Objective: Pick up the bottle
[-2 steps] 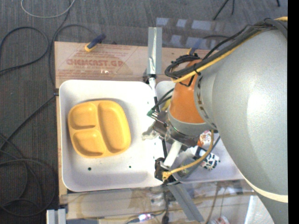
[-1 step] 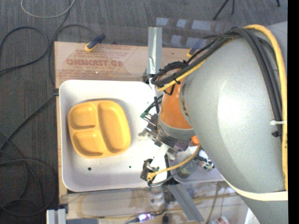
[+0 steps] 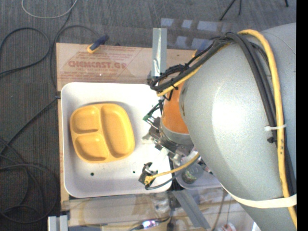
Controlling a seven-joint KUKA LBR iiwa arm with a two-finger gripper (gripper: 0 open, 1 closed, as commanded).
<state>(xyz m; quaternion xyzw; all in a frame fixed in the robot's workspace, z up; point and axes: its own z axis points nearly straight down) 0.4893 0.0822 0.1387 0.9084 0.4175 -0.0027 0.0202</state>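
My grey arm (image 3: 240, 114) covers most of the right bin, its orange band (image 3: 173, 114) sitting just right of the divider between the bins. Below the band, the gripper (image 3: 166, 146) hangs over the divider, largely hidden by the wrist and its cables. A small round, clear-grey object (image 3: 190, 175), possibly the top of the bottle, peeks out under the arm near the right bin's front edge. I cannot tell whether the gripper touches it.
The left white bin (image 3: 86, 182) holds a yellow divided plate (image 3: 102, 131) on its left side. A yellow and black cable end (image 3: 149, 175) dangles over that bin's front right corner. Cardboard (image 3: 96, 64) lies behind the bins.
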